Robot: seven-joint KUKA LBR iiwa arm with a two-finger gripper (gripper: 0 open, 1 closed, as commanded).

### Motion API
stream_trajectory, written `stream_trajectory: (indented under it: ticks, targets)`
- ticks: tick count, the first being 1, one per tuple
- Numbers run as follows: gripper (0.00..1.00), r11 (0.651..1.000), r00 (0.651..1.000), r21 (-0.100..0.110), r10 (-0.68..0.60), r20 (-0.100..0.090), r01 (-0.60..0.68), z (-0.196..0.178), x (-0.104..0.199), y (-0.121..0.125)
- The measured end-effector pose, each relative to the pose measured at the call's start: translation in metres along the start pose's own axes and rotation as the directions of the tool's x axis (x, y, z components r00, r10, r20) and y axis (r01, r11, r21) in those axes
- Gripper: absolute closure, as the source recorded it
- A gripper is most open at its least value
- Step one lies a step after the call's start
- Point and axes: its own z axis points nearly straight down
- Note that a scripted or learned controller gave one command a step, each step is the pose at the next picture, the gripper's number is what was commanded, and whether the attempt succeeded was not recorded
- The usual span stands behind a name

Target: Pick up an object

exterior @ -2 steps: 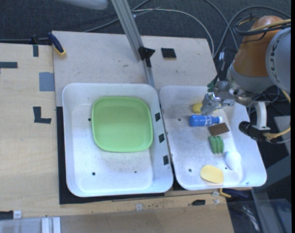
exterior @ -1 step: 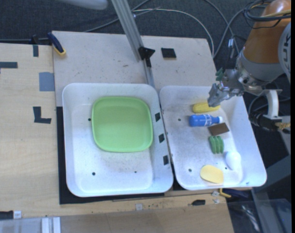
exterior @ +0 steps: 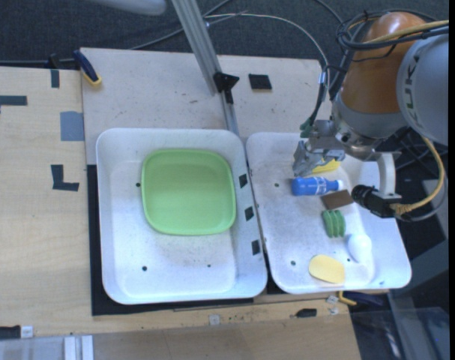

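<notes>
Table carries two white bins | left bin holds green plate | right bin at centre right holds blue bottle, brown block, green piece, white object, yellow piece | gripper just above bottle, whether apart or together cannot be told
</notes>
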Motion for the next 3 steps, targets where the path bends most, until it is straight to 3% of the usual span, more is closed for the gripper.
stream_trajectory:
  ticks: [3]
  targets:
    - [1.0,1.0,1.0,0.0,-0.001,0.001,0.001,0.025,0.154,-0.051]
